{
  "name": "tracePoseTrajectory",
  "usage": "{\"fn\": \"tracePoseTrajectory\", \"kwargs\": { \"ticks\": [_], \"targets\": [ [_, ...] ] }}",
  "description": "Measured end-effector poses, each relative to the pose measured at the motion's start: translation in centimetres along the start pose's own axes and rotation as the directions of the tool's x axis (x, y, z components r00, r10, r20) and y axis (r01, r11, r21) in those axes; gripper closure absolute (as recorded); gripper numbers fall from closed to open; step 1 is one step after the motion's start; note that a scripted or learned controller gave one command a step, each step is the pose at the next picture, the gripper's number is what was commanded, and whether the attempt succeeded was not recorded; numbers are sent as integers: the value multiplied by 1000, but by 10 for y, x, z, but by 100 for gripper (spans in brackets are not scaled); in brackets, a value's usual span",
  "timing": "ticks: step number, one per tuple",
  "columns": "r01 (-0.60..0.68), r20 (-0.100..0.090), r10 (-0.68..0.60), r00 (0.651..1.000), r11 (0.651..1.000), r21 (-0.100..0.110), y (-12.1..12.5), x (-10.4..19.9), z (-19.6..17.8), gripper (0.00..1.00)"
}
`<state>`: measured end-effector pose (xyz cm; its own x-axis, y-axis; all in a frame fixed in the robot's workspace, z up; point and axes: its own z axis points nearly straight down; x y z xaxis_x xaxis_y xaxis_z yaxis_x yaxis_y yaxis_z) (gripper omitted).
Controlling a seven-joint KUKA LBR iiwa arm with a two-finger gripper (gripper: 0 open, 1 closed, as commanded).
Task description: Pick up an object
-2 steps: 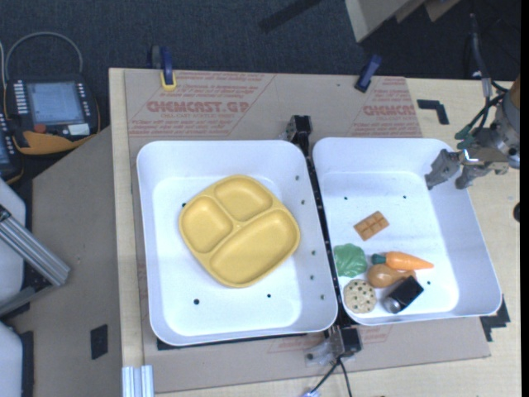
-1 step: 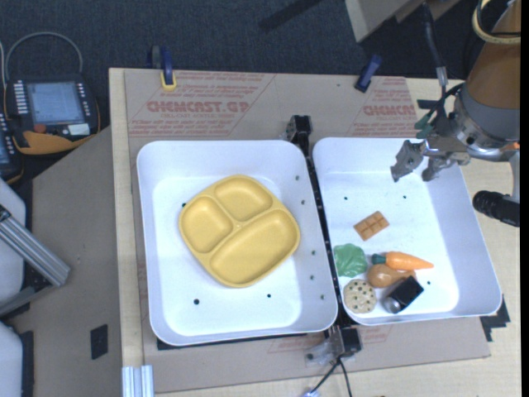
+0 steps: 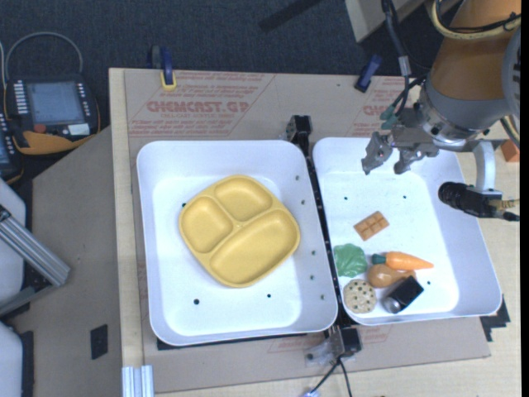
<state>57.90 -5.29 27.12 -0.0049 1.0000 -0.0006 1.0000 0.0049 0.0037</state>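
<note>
The grey two-finger gripper (image 3: pixel 390 160) hangs over the right shallow white bin (image 3: pixel 467 222), jaws parted wide with nothing between them. Below the jaws lies a small brown waffle-patterned cracker (image 3: pixel 371 224); farther below cluster an orange plastic carrot (image 3: pixel 408 261), green leafy piece (image 3: pixel 350 260), round speckled cookie (image 3: pixel 359 294) and black block (image 3: pixel 404 294).

On the brown board (image 3: pixel 248 98) under the bins, at the far side, red print reads "CHEMCAST GP"; the smaller lines are not readable.
</note>
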Motion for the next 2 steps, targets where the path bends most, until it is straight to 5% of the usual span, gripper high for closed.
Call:
{"fn": "tracePoseTrajectory", "kwargs": {
  "ticks": [2],
  "targets": [
    [-1, -1, 1, 1000, 1000, 7, 15, 110, 29, 100]
  ]
}}
